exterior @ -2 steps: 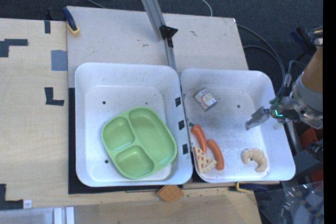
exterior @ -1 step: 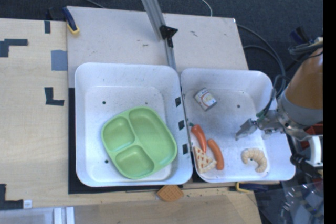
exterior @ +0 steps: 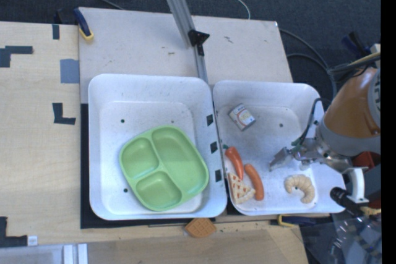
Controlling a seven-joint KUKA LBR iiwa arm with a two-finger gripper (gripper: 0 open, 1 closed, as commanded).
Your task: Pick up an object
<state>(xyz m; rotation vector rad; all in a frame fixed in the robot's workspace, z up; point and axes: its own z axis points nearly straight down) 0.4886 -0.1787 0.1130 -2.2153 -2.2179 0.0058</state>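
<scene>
Gripper over right bin, fingers parted, holding nothing | croissant just beside it toward bin's near right corner, long axis across bin | approach judged short

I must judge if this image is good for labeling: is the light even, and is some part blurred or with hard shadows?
Camera view: the light is soft and even, with no strong glare on the white bins; the green plate casts only a faint shadow; the picture is slightly soft overall, so the print on the small packet cannot be read; the gripper and croissant stay recognisable.
</scene>
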